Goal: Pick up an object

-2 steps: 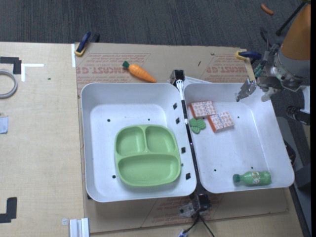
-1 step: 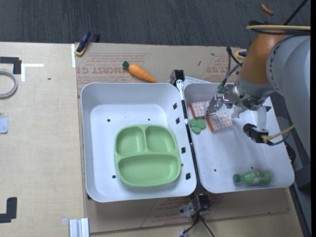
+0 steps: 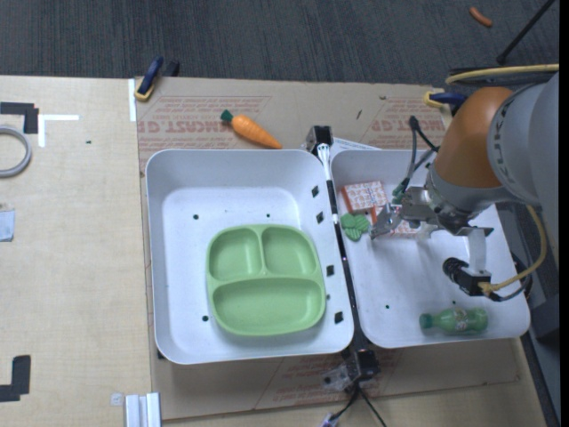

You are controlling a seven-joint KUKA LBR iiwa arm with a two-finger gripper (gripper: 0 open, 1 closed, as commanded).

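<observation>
My gripper (image 3: 388, 224) hangs low over the upper left part of the right bin (image 3: 400, 301). Just under and beside it lie a red and white box (image 3: 364, 195) and a small green leafy toy (image 3: 356, 226) against the bin's left wall. A green bottle (image 3: 455, 321) lies on its side near the right bin's front edge. The grey arm with its orange band (image 3: 476, 140) covers the bin's upper right.
The left bin (image 3: 178, 194) holds a green divided plate (image 3: 265, 279). A toy carrot (image 3: 252, 129) lies on the cardboard behind the bins. A blue clip (image 3: 149, 76) sits at the cardboard's far left corner. Cables (image 3: 484, 283) trail over the right bin's right side.
</observation>
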